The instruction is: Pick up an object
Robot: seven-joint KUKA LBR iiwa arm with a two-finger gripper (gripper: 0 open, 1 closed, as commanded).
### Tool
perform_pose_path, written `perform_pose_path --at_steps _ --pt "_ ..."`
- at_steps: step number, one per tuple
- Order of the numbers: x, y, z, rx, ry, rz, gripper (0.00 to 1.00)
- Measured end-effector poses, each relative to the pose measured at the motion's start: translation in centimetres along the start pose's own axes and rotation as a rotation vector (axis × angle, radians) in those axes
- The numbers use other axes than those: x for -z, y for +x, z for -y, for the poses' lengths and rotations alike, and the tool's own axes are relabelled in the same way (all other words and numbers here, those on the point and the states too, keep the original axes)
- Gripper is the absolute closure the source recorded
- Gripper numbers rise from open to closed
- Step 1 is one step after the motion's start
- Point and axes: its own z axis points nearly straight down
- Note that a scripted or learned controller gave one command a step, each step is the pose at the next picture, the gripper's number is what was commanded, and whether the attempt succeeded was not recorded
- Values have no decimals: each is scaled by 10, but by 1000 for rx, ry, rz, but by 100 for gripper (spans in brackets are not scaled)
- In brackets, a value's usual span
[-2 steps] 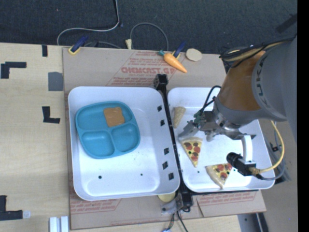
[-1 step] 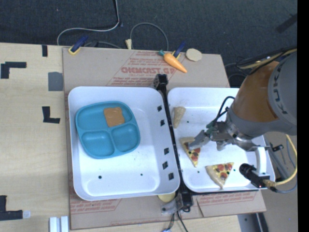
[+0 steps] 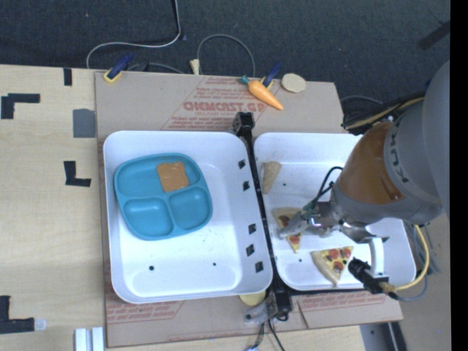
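Note:
The right bin holds a pizza slice near its front, a smaller pizza piece near its left wall, and a pale wedge of food further back. My gripper is low in the right bin, right at the smaller pizza piece and just left of the grey and orange wrist. A red and yellow scrap lies just below the gripper. The arm hides the bin's right part.
In the left bin a blue divided plate carries a brown toast piece. A toy carrot and a round beige piece lie on the cardboard behind the bins. A black divider runs between the bins.

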Motion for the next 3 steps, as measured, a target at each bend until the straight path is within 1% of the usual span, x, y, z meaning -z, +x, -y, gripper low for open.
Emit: perform_pose_path --at_steps 1,2,3 --pt "64 -65 -8 -3 -2 2 0" --pt "74 11 -38 11 1 -6 0" --pt "6 11 -19 2 7 -3 0"
